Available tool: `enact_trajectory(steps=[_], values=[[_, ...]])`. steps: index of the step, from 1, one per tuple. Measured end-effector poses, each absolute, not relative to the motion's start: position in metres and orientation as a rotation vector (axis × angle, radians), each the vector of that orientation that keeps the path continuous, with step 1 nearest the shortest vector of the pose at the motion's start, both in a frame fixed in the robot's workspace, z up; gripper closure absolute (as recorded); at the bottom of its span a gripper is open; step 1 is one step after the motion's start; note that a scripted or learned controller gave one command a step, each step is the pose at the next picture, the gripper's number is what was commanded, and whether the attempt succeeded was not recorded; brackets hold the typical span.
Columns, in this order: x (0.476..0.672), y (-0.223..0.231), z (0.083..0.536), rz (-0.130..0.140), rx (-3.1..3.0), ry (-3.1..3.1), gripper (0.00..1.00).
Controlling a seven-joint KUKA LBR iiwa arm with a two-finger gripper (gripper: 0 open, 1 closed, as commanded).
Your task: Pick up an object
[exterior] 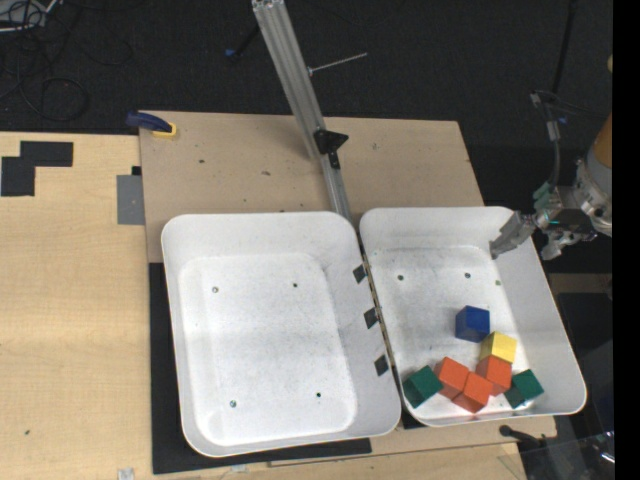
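Several small cubes lie in the near right corner of the right bin (430,238): a blue cube (473,322), a yellow cube (503,347), orange cubes (476,389) and two green cubes (422,383) (523,388). My gripper (529,242) hovers over the bin's far right rim, well behind the cubes. Its fingers are spread open and nothing sits between them.
The left bin (265,328) sits beside the right one, joined by black clips along the shared edge. A slanted aluminium rail (297,78) rises from behind the bins. A blue and yellow clamp (151,123) rests at the bench's far left corner.
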State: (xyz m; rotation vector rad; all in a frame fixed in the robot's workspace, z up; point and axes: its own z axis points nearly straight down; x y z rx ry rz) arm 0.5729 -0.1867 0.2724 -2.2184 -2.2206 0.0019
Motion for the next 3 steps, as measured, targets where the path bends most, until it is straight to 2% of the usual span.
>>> enact_trajectory(steps=[1,3], values=[[0.573,-0.187,0.272,0.002,-2.219,-2.220,0.00],[0.578,-0.174,0.151,0.007,-2.216,-2.215,0.00]])
